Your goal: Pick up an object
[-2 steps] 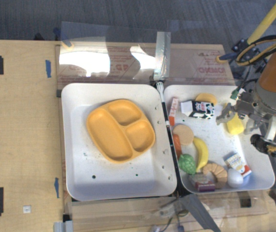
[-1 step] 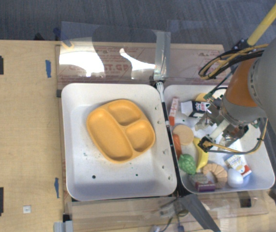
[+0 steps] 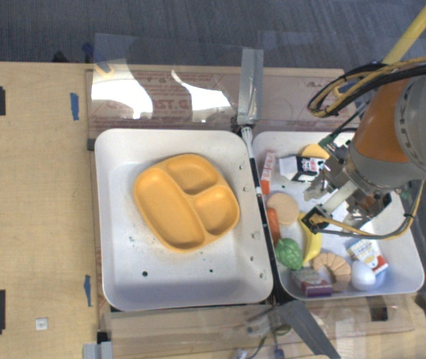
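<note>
**Grey wrist low over the right bin, nothing lifted yet**

My gripper (image 3: 362,203) hangs over the right bin (image 3: 416,274). My own wrist hides its tip, so I cannot tell whether it is released or clenched, and I see nothing carried in it. I judge the pick as not yet made: I am placed above the clutter, while the grasp and the lift are left to do.

Candidates lie close around me. A yellow banana (image 3: 312,247) is just beside me, toward the left bin (image 3: 123,264). A green piece (image 3: 289,253) touches its far side. A white egg (image 3: 362,277) sits near me on the camera's side, with a small carton (image 3: 368,253) between it and me. The yellow divided plate (image 3: 187,200) lies alone in the left bin, well apart from me.

The carton's red and blue print is too small to read. On the brown board (image 3: 198,99) beyond the left bin, glare covers the red lettering, and I make out only "ST".
</note>
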Controlling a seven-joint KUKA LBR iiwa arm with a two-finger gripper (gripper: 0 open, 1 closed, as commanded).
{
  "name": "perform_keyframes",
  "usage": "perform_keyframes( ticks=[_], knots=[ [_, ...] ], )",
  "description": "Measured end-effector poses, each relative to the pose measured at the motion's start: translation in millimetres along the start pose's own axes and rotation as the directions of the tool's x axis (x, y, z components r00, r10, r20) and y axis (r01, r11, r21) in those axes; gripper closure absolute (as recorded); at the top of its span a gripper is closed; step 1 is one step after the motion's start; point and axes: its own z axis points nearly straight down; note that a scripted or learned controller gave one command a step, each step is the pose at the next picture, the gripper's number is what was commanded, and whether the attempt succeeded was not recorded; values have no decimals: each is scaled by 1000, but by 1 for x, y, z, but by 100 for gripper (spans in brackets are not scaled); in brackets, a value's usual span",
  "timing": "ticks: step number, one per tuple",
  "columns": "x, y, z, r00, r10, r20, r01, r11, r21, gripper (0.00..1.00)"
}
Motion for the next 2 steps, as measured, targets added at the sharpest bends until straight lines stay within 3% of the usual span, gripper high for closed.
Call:
perform_keyframes(
  ticks=[1, 2],
  knots=[
    [-36, 5, -14, 996, -90, 3, 90, 996, 4, 0],
    [-37, 5, -14, 996, -90, 3, 90, 996, 4, 0]
  ],
)
